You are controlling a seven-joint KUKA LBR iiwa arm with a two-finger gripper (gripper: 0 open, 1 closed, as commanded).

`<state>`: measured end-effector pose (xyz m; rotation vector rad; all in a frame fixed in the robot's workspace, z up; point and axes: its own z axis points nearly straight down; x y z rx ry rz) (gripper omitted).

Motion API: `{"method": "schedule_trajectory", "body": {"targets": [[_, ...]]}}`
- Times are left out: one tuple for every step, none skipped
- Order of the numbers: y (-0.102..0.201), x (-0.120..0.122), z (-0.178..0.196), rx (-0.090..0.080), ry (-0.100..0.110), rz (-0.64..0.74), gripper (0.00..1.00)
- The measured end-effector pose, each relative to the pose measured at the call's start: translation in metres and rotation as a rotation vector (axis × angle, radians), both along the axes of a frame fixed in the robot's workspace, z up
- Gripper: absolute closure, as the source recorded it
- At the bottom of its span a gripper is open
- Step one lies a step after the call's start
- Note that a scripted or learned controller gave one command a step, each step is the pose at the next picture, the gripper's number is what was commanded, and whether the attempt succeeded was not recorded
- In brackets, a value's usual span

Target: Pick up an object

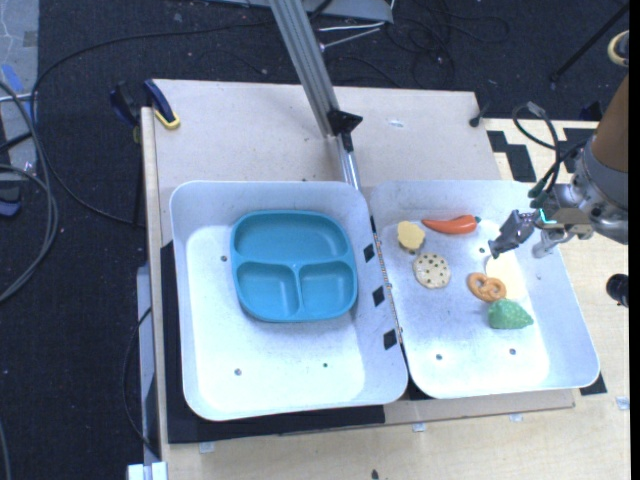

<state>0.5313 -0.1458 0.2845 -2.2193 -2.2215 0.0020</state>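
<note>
Green piece (510, 315) below pretzel (487, 287) — both just under jaws (512, 236); jaw state unclear.

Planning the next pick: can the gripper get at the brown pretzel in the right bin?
Probably yes: the gripper hangs just above the brown pretzel, which lies apart from the green leafy piece.

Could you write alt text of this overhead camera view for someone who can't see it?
A robot gripper hangs over the right white bin, near a red pepper, yellow piece, cookie, pretzel and green piece. The left white bin holds a blue divided plate.
</note>
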Motion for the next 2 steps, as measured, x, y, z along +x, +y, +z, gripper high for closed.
{"method": "schedule_trajectory", "body": {"targets": [[0.000,0.000,0.001,0.000,-0.001,0.000,0.00],[-0.004,-0.005,-0.045,0.000,0.002,-0.003,0.00]]}}
